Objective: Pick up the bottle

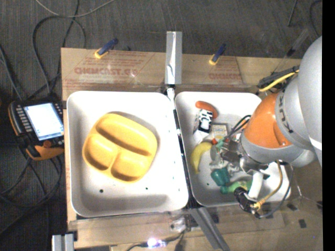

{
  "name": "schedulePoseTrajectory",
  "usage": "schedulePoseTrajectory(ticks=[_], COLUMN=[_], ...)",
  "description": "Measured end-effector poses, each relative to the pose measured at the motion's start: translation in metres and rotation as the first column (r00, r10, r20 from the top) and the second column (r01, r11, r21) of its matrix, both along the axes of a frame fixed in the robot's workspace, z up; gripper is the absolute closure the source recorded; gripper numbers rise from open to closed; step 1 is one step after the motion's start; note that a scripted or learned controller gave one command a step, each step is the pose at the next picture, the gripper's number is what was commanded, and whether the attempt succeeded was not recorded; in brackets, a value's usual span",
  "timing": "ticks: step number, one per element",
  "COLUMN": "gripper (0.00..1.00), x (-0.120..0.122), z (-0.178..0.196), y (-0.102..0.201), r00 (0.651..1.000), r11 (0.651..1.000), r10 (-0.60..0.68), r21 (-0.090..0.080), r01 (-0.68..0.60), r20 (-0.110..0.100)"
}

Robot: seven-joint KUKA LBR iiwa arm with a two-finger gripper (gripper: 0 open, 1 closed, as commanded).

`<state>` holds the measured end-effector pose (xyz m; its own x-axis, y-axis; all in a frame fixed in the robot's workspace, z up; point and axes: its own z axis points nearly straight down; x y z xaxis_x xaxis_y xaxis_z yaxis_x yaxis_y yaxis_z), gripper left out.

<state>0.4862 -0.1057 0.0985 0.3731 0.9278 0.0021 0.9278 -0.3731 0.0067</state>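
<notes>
The green bottle point(224, 179) lies flat near the right bin's point(183, 140) front edge, long axis running roughly ten to four, which end is the neck I can't tell. The tool point(226, 155) hovers at its twelve o'clock, just beside the banana point(200, 156); its spread can't be told here.

Dark grey carpet floor point(131, 14) lies all around, with black cables point(47, 20) looping across it. The surface point(120, 72) is brown board (red lettering printed on it), pinned by two blue-and-yellow clamps point(106, 47). A lit handheld screen point(41, 120) sits left.
</notes>
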Motion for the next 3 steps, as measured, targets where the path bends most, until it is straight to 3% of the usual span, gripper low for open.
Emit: schedulePoseTrajectory(ticks=[1,2,3], gripper=[1.0,0.0,0.0], x=[0.045,0.047,0.077], z=[-0.008,-0.009,-0.009], y=[0.007,0.008,-0.02], r00=[0.954,0.955,0.889], r11=[0.954,0.955,0.889], r10=[-0.299,-0.297,-0.458], r21=[-0.001,0.0,0.002], r01=[0.299,0.297,0.458], r20=[-0.002,0.005,0.001])
